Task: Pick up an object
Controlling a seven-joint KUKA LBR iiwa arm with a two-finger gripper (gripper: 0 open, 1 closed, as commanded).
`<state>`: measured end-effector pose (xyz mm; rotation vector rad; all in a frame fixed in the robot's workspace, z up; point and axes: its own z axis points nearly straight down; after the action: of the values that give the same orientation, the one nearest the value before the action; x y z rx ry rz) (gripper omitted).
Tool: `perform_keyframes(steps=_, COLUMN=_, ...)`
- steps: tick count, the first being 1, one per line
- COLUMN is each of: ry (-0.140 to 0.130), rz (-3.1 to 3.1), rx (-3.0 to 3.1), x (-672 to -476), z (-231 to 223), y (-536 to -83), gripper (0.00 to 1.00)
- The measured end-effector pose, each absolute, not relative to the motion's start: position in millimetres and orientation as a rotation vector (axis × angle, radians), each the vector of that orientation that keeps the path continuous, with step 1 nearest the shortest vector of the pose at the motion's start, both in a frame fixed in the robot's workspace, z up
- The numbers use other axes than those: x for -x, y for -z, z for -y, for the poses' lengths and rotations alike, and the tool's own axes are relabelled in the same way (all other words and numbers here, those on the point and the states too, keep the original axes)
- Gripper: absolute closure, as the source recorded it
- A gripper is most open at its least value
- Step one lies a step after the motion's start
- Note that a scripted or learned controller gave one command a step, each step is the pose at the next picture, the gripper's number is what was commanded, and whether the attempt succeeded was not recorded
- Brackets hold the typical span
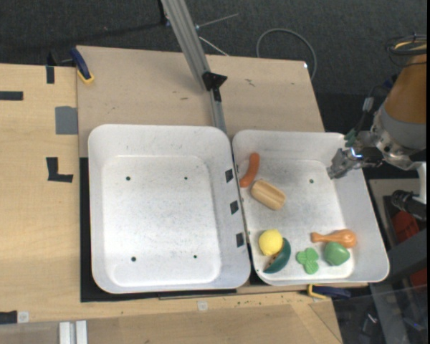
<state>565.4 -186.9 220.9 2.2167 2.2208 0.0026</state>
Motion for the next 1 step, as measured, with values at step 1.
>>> perform_keyframes(steps=1, ry=-0.004, rz=-2.219, rx=-2.215, x=-570.7, z=191.0, y=-283.1, gripper=1.00)
